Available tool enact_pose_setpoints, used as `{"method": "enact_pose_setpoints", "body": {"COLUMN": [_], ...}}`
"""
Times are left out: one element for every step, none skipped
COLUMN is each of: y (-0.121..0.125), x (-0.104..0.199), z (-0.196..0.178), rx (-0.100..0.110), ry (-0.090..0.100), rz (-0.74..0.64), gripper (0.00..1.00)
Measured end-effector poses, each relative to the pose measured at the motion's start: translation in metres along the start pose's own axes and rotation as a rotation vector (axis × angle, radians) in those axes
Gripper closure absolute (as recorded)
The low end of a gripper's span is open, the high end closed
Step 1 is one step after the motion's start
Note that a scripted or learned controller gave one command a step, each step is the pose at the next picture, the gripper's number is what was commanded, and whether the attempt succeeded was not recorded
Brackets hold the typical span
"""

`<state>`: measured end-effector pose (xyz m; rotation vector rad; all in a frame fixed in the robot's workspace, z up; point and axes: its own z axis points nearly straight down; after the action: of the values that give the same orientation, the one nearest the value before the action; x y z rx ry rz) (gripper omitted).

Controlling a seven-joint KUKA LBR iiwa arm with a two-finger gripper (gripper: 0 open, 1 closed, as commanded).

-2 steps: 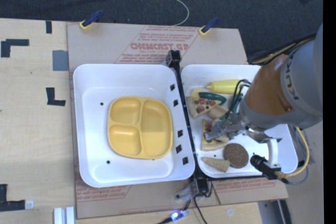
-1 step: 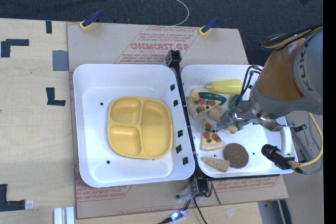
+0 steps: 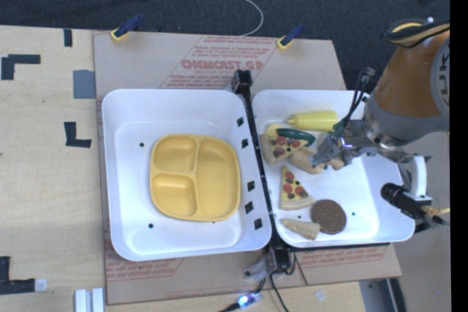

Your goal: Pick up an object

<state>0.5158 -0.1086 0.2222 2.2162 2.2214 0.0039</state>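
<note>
camera view: the gripper [image 3: 327, 155] sits right of centre in the right bin [image 3: 365, 226], low over toy food beside a pizza slice [image 3: 287, 145]; its grip state cannot be told. a yellow tray [image 3: 196, 177] lies in the left bin [image 3: 121, 128].

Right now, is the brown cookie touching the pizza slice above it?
Apart. The camera view shows a strip of white bin floor between the cookie and the pizza slice.

My gripper [image 3: 327, 155] blurs against the food under it, so its grip is unreadable. The pale item [image 3: 316, 166] beneath it is partly covered. Behind it, my arm [image 3: 413, 95] runs past the frame's edge.
</note>
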Motion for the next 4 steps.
{"method": "enact_pose_setpoints", "body": {"y": [0.000,0.007,0.020,0.024], "x": [0.001,0.047,0.107,0.152], "z": [-0.002,-0.008,0.004,0.007], "rx": [0.006,0.006,0.008,0.007], "ry": [0.002,0.003,0.002,0.002], "rz": [0.001,-0.004,-0.005,-0.004], "gripper": [1.00,1.00,1.00,1.00]}}
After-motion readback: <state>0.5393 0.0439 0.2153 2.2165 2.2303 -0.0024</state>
